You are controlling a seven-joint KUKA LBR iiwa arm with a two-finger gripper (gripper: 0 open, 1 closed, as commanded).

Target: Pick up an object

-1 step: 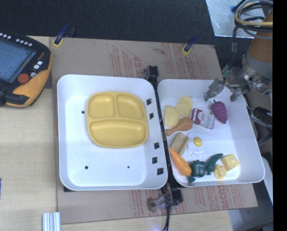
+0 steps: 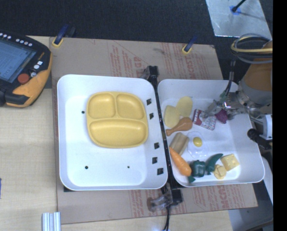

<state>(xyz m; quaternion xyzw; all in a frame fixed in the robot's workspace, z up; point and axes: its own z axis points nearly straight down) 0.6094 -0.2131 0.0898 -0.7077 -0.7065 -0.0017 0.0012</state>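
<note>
Clearly mid-approach: hand [image 2: 219, 108] low in right bin [image 2: 244, 177], beside red packet [image 2: 205, 120]. Grip state impossible to tell. Next, needs centring over packet before closing.

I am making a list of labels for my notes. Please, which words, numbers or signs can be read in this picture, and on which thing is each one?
None can be read.
Red print on the brown board under the bins: too blurred.
Handheld controller, its screen and buttons: too small.
Red and white packet in the right bin: print too small.
</note>
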